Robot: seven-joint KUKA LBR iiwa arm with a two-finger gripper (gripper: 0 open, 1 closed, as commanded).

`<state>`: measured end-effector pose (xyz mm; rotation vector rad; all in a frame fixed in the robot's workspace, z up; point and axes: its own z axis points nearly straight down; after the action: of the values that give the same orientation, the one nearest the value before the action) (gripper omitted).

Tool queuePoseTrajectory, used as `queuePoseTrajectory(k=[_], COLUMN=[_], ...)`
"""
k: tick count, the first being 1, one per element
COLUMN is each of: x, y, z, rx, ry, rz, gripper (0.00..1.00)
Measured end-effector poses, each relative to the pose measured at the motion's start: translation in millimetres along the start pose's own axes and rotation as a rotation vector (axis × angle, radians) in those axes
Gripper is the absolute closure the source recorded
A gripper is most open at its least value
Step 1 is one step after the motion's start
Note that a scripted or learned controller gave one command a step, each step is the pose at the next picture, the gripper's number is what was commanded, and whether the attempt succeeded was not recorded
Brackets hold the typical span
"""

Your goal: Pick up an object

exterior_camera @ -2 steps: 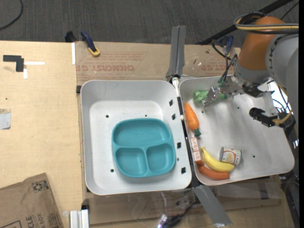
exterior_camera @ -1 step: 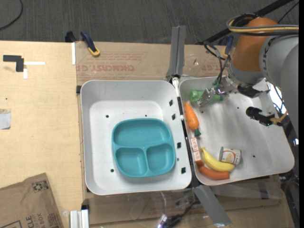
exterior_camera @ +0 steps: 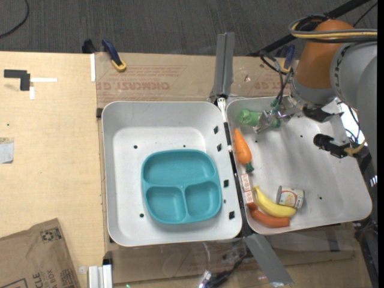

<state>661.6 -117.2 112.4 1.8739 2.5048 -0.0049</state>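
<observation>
Reaching arm: the grey arm [exterior_camera: 351, 59] with its orange band comes in over the far right corner of the right bin [exterior_camera: 324, 179].
Claw: the gripper [exterior_camera: 267, 123] sits low near the right bin's far left corner; whether it is spread or pressed together cannot be told.
Green object: a small green thing [exterior_camera: 248, 117] lies just left of the claw, touching or nearly so, by the bin's far wall.
Carrot: a carrot [exterior_camera: 242, 147] lies along the left wall, near the claw on its near side.
Near left corner: a banana [exterior_camera: 273, 205], a small can [exterior_camera: 290, 196] and an orange-red piece [exterior_camera: 270, 219] cluster well apart from the claw.
Left bin: the left bin [exterior_camera: 120, 161] carries a teal divided plate [exterior_camera: 180, 185] at its middle.
</observation>
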Motion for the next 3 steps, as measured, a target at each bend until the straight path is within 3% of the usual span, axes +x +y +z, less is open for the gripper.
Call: queuePoseTrajectory(k=[1,2,3], x=[31,31,13], y=[8,7,3], z=[-104,-103,-17], rx=[0.006,0.007,0.001], ry=[0.010,0.011,0.012], rz=[0.129,0.129,0.093], gripper=[1.00,0.00,0.00])
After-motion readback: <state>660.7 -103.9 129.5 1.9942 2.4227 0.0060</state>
